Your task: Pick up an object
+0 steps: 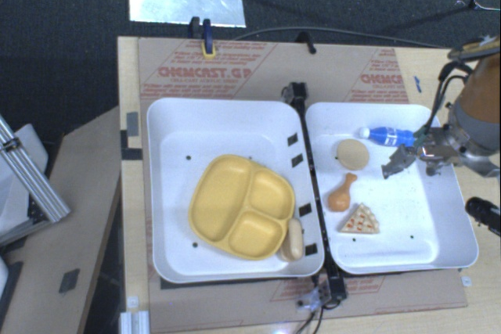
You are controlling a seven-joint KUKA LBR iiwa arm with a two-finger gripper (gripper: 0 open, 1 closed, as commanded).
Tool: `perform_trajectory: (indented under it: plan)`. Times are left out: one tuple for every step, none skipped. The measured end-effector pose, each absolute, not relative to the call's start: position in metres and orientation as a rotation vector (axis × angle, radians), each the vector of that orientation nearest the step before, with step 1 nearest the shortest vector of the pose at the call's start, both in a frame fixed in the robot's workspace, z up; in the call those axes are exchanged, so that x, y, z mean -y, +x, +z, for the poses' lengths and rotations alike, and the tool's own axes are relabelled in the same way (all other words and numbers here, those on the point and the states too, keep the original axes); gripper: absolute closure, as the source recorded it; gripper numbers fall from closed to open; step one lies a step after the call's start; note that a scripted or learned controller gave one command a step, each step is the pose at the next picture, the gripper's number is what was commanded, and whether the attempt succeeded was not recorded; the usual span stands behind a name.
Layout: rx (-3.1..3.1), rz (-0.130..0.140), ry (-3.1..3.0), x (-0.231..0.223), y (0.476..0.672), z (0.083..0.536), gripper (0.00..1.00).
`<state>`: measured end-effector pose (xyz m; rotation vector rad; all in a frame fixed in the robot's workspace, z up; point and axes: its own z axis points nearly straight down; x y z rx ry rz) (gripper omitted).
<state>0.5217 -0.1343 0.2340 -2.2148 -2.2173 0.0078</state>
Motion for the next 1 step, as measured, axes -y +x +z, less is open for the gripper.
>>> perform_trajectory:
  plan:
    - [2.226,-0.002,-2.218,0.1341,0.524,0.2392,0.0]
